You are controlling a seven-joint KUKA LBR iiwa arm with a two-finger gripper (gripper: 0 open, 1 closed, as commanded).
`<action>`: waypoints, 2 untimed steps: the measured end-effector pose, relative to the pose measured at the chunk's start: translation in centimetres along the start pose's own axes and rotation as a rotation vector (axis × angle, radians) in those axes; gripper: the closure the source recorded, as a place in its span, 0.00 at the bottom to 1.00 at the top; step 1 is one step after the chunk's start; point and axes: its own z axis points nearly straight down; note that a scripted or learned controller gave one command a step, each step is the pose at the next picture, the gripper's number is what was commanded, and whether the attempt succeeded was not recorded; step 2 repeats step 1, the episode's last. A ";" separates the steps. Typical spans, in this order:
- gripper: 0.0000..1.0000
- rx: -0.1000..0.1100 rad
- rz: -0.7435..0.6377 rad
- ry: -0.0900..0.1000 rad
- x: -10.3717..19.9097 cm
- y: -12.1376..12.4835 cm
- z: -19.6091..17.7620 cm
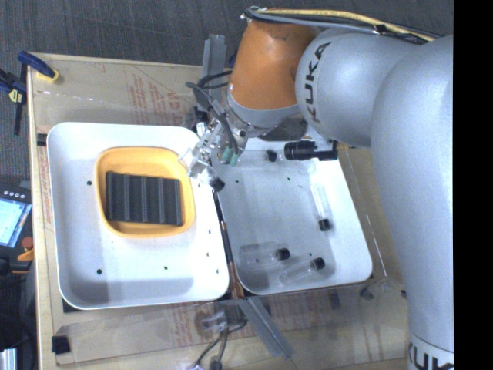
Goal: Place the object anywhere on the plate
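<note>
Blue clamp (pixel 37 65) at the bench's (pixel 115 83) far left corner

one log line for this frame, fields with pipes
gripper: over seam between bins, by yellow plate | fingers: unclear | clear vials in right bin | placed: no

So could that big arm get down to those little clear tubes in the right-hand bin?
Probably yes. The clear tubes lie loose and uncovered on the floor of the right bin, and the end effector hangs by that bin's upper left corner with nothing between.
</note>
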 end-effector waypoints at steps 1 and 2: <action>0.00 0.000 0.001 0.000 0.0 -0.1 0.0; 0.00 0.000 0.001 0.000 0.0 -0.1 0.0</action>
